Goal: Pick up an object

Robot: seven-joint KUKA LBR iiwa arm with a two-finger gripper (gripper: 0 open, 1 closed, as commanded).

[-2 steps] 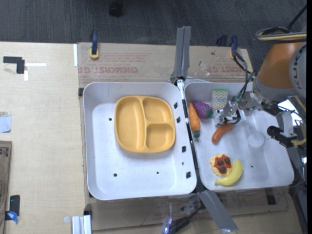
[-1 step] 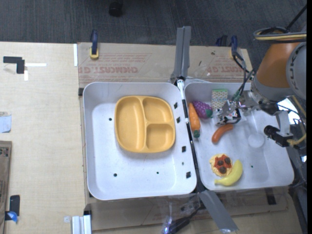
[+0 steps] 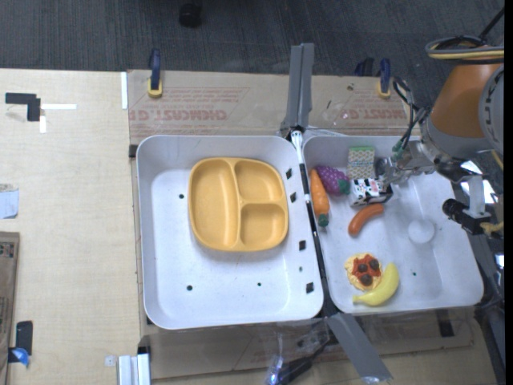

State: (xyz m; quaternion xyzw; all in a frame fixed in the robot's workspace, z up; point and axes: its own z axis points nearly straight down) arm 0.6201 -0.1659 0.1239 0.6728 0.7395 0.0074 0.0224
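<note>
Two shallow white bins side by side on a pale wooden surface (image 3: 64, 215), with brown cardboard (image 3: 216, 103) at the far edge.

Left bin (image 3: 160, 295): a yellow divided plate (image 3: 238, 204) with three compartments, lying flat toward the far middle.

Right bin (image 3: 449, 279): an orange toy carrot (image 3: 320, 196) along the left wall, pointing near to far, green tip at the near end. Just right of it, a purple bunch of toy grapes (image 3: 332, 179). Beyond that, toward the far wall, a small pale green block (image 3: 361, 162). A reddish-orange toy sausage (image 3: 366, 217) lying at a slant near the middle. At the near side, a small toy pizza slice (image 3: 363, 269) with dark toppings, touching a yellow toy banana (image 3: 381, 289) curved around its near right edge. A faint round white disc (image 3: 421, 232) to the right of the sausage.

Gripper (image 3: 373, 188) low over the right bin, reached in from the right, between the green block and the sausage, just right of the grapes. Cannot tell whether the jaws are open or closed, or whether anything sits between them; dark and white parts blur together there.
</note>
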